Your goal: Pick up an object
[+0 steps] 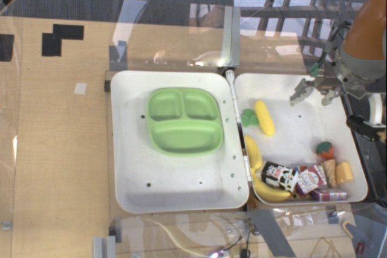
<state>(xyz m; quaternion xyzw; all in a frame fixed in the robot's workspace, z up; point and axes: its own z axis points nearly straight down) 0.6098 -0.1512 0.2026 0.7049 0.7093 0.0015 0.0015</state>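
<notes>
My gripper hangs over the back right of the right bin, its two fingers spread open with nothing between them. Well to its left lies a yellow corn cob with a green leafy end. Along the bin's front left curves a yellow banana. A black-and-white carton and a red packet lie at the front. A small red and green fruit and a tan bread-like piece sit at the right.
The left bin holds a green divided plate in its middle. A metal divider separates the two bins. Metal framing and a cable stand behind the right bin.
</notes>
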